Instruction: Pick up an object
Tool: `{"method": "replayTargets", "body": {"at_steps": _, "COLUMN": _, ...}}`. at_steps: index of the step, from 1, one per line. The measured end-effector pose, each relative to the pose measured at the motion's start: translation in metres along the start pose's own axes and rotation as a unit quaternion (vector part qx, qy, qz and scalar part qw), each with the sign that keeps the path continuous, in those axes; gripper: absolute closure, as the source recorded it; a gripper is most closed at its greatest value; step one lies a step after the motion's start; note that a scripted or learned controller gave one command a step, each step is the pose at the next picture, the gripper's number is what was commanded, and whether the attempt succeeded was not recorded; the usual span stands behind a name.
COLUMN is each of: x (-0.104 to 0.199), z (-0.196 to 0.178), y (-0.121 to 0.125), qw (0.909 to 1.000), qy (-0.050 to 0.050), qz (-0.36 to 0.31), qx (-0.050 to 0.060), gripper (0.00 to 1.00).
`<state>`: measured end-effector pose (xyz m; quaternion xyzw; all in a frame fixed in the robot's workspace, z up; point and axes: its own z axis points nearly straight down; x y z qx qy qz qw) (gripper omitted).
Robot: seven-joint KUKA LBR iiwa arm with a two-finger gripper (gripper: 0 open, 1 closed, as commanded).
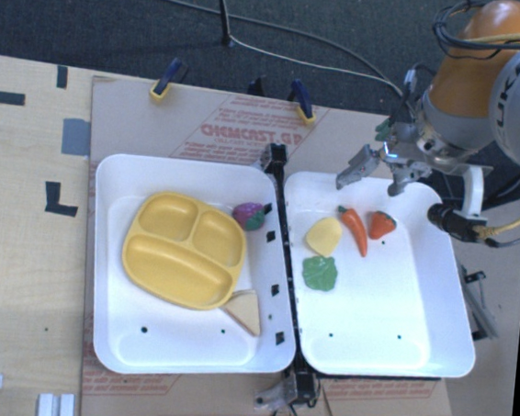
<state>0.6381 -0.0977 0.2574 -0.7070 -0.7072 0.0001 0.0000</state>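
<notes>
On the desk (18,223), the left bin (104,325) holds a yellow divided plate (185,248). A small purple toy (251,214) lies at the plate's one o'clock, just beside its rim, and a pale wedge (246,312) lies at its five o'clock, touching or all but touching the rim.

The right bin (394,337) carries four toy foods clustered in its upper left part. A green leafy piece (320,272) sits lowest, with a yellow lump (324,236) just above it at twelve o'clock. To the right lies an orange carrot (356,229), its long axis running from about eleven o'clock to five o'clock. A small red piece with a green top (382,225), perhaps a tomato or strawberry, sits just beside the carrot at its three o'clock.

The hand (381,172) hangs over the bin's upper rim with its two fingers apart and nothing between them. The carrot lies at roughly the hand's six to seven o'clock, near but not touching, and the red piece at about six o'clock. Judged from this, either would be the likeliest pick. The carrot is slim, smooth and bright orange; the fingers would best close across its narrow width, not along its length.
</notes>
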Motion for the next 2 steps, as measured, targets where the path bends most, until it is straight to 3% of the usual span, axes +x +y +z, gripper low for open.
{"method": "replayTargets", "body": {"at_steps": 1, "x": -0.041, "z": 0.160, "y": -0.020, "qw": 1.0000, "qy": 0.001, "qz": 0.002, "qx": 0.007, "gripper": 0.00}}
{"method": "replayTargets", "body": {"at_steps": 2, "x": 0.009, "z": 0.045, "y": -0.042, "qw": 1.0000, "qy": 0.000, "qz": -0.002, "qx": -0.004, "gripper": 0.00}}
